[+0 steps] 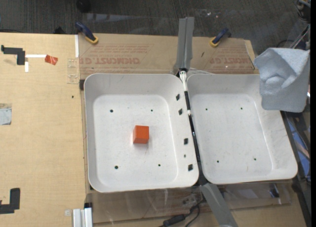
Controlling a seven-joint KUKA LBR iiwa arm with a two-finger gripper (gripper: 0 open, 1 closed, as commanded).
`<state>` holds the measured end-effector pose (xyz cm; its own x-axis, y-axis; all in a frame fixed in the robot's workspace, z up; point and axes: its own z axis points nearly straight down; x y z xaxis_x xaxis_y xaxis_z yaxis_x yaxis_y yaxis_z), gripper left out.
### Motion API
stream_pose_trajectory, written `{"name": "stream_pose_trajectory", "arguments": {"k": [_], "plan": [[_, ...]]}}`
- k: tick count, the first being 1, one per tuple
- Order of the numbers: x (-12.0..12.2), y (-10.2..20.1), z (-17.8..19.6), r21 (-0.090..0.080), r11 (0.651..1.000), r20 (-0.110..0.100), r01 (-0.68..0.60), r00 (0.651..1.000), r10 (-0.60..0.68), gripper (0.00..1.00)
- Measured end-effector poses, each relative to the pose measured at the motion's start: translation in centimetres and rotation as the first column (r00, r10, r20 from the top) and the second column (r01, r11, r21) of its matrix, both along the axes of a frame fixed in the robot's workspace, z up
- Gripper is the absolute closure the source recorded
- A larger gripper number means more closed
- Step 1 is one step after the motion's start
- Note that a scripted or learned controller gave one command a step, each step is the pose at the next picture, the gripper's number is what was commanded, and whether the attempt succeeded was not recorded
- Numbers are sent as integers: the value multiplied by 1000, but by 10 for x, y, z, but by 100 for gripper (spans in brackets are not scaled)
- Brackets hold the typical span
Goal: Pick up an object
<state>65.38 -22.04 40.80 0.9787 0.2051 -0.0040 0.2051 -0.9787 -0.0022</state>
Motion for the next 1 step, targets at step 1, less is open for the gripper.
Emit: {"name": "stream_pose_trajectory", "arguments": {"k": [1], "plan": [[-12, -2, 18, 0, 1000, 0, 6, 1000, -6, 100]]}}
